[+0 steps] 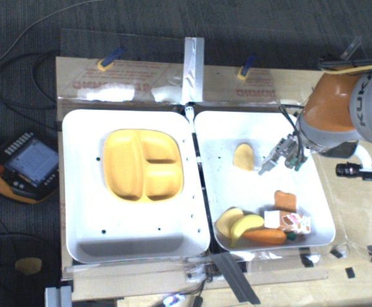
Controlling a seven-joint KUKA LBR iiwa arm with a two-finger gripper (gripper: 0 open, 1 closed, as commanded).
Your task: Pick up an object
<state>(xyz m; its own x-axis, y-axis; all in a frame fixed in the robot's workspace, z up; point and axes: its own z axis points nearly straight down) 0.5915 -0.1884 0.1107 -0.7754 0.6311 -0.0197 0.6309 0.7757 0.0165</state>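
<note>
Far left, off the bench, a handheld controller (21, 166) with a dark screen lies on the carpet. The left bin (77, 197) holds a yellow divided tray (142, 164), sitting a little above the bin's middle. A metal strip (193, 69) stands at the back where the two bins meet.

In the right bin (221, 136), a small pale yellow piece (243, 157) lies on the white floor in the upper half. My pincer (267, 164) hangs just to its right, fingers pointing down and left toward it; they look slightly parted with nothing between them, though at this size I can't be sure of the gap. Along the bin's near edge sits a cluster: a yellow banana (245, 224) beside a rounded yellow fruit (227, 219), an orange carrot (263, 236) in front, a small white-and-red carton (289, 222) at the right, and an orange-brown block (285, 201) just behind that. My orange-banded arm (330, 107) comes in from the right.
</note>
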